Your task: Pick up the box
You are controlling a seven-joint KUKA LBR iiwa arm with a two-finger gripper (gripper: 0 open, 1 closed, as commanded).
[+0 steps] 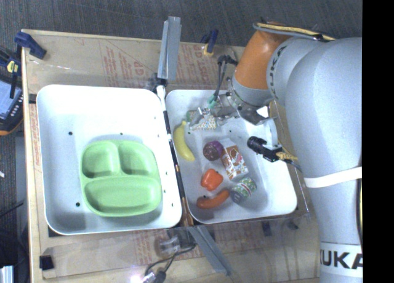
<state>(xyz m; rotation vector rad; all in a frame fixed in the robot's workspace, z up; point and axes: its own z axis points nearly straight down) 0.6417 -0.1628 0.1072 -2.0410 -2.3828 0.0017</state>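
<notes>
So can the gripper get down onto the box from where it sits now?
Probably yes. The box lies flat in the right bin, top side uncovered, below the gripper in the picture. The purple ball and can crowd its ends, so the jaws may bump them.

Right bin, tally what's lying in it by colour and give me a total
Yellow: 1, banana
Purple: 1, round piece
Orange: 1, pepper-like piece
Red-orange: 1, sausage-like piece
Red and white: 1, box
Green printed: 1, can
Total: 6
</notes>
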